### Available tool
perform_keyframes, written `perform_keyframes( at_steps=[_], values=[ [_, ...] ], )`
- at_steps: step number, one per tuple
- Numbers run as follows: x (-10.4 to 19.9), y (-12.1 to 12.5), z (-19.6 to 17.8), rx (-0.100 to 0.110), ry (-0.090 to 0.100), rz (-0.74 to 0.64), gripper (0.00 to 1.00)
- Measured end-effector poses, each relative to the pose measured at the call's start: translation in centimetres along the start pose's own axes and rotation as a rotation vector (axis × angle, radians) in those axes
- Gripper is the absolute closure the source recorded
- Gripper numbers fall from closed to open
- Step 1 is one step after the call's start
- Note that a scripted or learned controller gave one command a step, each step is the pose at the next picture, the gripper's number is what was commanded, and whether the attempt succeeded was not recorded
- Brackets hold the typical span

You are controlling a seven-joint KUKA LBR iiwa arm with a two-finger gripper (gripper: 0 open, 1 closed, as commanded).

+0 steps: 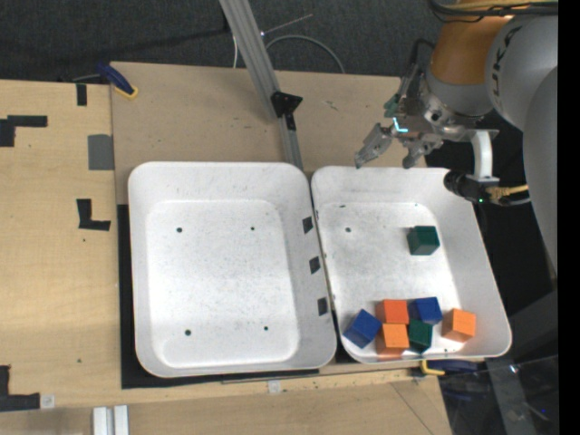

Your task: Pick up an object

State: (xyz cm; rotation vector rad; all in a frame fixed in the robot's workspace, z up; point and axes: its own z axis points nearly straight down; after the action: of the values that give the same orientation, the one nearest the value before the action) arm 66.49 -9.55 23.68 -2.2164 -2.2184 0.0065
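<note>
So the table [54, 243] carries two white bins side by side. The left bin [217, 184] has nothing to grab, so all the action is in the right bin [471, 243]. The arm [507, 43] comes in from the right, and its gripper [390, 149] hangs above the far rim of the right bin, jaws spread apart with nothing between them. My guess is it's parked up high so it can drop down on a target without bumping the bin wall.

Candidates: a lone dark green cube [422, 239] sits by itself mid-bin, nearest the gripper and well apart from everything else, so probably the easiest pick. The rest are bunched along the near edge: blue cube [362, 327], two orange ones touching, another blue, another green, plus an orange cube [459, 323] just off to the right. That cluster's tight, so finger room looks dicey.

The arm's upper part is cut off by the frame.
</note>
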Motion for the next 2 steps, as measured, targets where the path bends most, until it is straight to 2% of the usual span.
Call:
perform_keyframes(
  at_steps=[1,2],
  values=[
    [0.0,0.1,-0.3,-0.005,-0.002,-0.001,0.0],
    [0.3,1.1,5.1,-0.001,-0.002,-0.002,0.0]
  ],
)
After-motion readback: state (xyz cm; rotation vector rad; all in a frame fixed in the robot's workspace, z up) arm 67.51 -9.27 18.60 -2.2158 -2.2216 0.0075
